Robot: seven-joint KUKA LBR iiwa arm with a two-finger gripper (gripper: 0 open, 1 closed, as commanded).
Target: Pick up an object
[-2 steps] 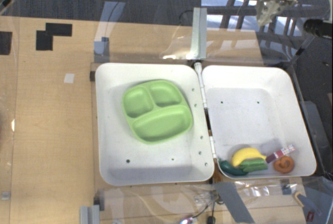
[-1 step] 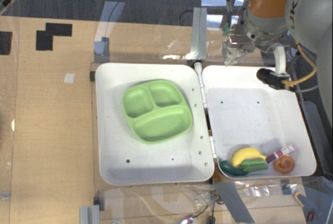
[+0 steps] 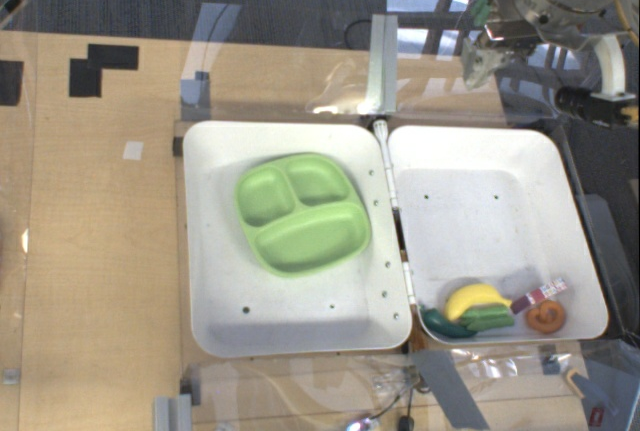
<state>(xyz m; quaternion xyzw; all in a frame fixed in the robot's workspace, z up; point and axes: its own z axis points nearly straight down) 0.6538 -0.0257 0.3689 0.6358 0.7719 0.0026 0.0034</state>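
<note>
1. A green divided plate [image 3: 302,213] lay in the left bin [image 3: 215,319].
2. A banana [image 3: 474,299], a green vegetable [image 3: 470,321] and a small orange fruit [image 3: 545,317] sat together in the right bin's [image 3: 480,179] near corner.
3. The hand [image 3: 482,59] hovered beyond the right bin's far edge; its state could not be told.

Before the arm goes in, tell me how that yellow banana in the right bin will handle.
The banana looks like a smooth toy, so probably light and somewhat slippery. Its curved, rounded body may rock or roll if nudged. It lies against the green piece near the right bin front wall, so a push would likely shift both.
</note>
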